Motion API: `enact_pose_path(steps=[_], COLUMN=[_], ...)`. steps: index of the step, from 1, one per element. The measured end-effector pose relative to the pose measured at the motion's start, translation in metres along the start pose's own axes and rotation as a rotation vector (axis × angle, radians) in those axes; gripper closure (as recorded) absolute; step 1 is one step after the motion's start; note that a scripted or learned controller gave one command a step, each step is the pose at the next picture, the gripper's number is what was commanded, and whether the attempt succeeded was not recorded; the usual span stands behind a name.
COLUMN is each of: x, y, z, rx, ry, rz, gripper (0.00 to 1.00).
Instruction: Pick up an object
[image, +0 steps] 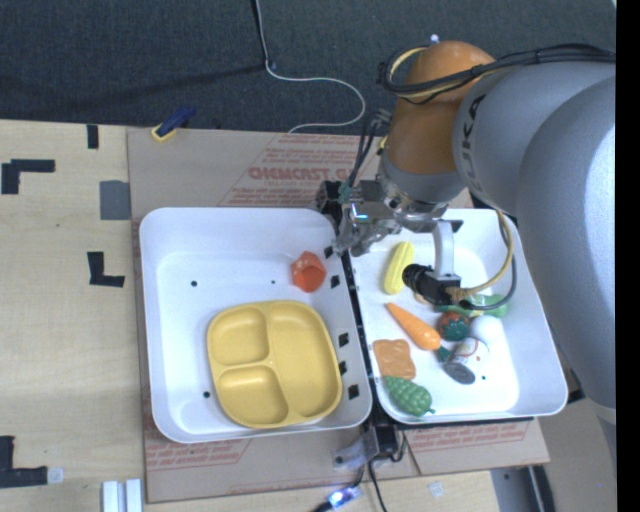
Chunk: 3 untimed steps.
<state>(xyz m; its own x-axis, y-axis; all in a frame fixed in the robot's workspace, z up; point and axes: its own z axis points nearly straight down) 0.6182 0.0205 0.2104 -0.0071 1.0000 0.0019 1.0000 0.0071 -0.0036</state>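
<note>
Jaws (352, 232) near orange cup (308, 270)

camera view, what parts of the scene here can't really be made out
- Gripper: in the camera view the wrist sits over it, so its finger state cannot be read.
- Right bin: the arm covers its upper right corner.
- Small items by the carrot: too small and tangled to identify.
- Red object in the left bin: too small to say what it is.

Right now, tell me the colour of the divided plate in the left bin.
Yellow divided plate, seen in the camera view.
</note>
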Motion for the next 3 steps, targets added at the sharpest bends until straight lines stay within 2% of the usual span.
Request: enact_pose_path(steps=[1,3], x=[0.057,0.080], y=[-0.022,-0.017], z=[-0.006,-0.023], rx=[0.000,-0.002], ry=[0.000,-0.001], rz=[0.000,0.004], gripper=[1.00,1.00])
